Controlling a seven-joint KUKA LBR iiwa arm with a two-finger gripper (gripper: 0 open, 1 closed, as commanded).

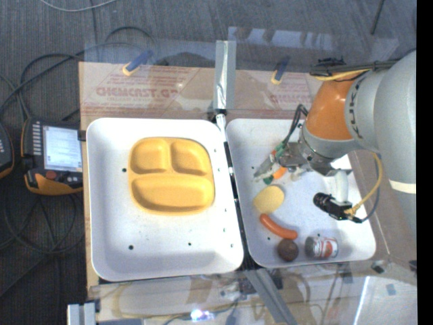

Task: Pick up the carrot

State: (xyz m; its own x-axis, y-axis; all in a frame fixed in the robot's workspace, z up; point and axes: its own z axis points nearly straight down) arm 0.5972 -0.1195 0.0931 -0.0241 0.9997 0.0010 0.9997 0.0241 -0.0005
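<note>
Near the right bin's [365,246] middle, the gripper [274,168] sits at the carrot [276,174], which lies on the floor. Whether its fingers are apart or clamped I cannot tell; lifting remains.

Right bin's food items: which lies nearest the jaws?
The carrot, orange with a green top, right at the gripper; the yellow potato sits just below.
</note>
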